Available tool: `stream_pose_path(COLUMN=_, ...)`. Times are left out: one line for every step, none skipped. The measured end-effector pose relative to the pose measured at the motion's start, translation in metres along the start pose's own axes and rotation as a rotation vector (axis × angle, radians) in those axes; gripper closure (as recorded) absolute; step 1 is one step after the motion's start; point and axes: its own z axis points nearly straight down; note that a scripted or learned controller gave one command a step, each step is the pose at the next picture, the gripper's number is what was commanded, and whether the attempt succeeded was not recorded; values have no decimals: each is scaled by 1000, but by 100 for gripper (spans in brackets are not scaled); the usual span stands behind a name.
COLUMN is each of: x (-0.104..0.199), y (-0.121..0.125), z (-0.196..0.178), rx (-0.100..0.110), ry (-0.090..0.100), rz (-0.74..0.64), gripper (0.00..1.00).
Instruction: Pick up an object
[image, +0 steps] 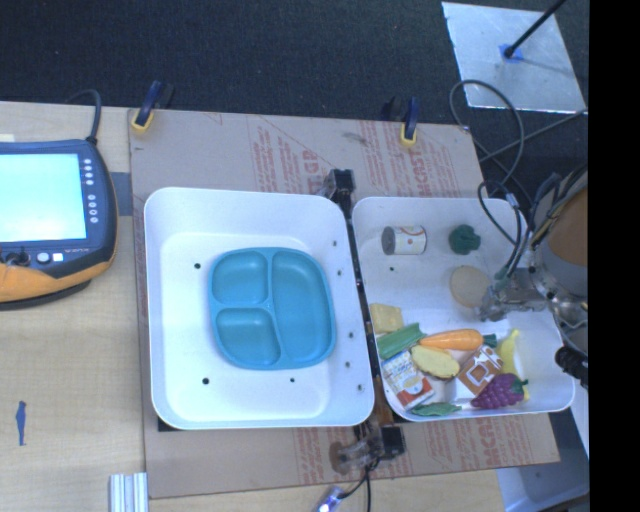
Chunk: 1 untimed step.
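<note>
The metal two-finger gripper (497, 300) hovered near the right white bin's (430, 212) right edge — beside a tan round cookie (466, 285) (finger state unclear). Plastic toy foods — an orange carrot (452, 340) among them — crowded the near edge.

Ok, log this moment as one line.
tool: low in right bin | near: tan round item | blue plate: left bin | nothing visibly held

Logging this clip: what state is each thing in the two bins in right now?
Blue plate: lying flat in the left bin, right way up.
Small can: on its side in the right bin.
Carrot: lying flat among the toy food.
Claw: low over the right bin.
</note>
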Motion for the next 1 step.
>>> stream_pose_path(x=32, y=25, z=-88, rx=-5, ry=2, rz=5, gripper=100)
